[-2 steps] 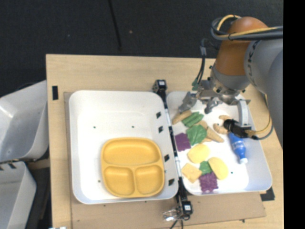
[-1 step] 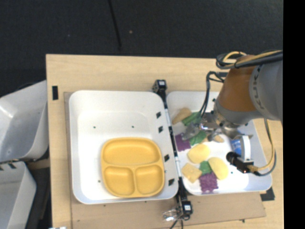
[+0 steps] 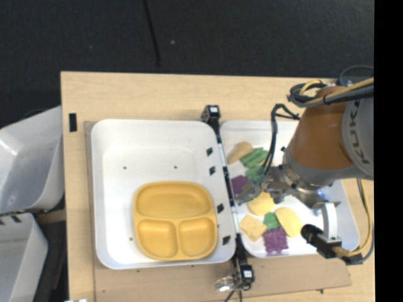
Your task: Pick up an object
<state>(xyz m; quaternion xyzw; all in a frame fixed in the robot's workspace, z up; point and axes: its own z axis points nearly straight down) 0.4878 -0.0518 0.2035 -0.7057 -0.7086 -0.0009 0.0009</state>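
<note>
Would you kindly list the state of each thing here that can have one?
yellow tray: upright in the left bin, compartments bare.
toy food pile: loose in the right bin, pieces touching.
arm: reaching over the right bin.
claw: low over the pile, grip unclear.

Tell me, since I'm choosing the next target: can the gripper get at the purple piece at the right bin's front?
Probably yes. The purple piece lies uncovered at the heap's front edge, with the gripper just behind it over the right bin.

Yellow tray [image 3: 174, 221], white bins [image 3: 107, 168], purple, green, yellow pieces [image 3: 275, 240]
</note>
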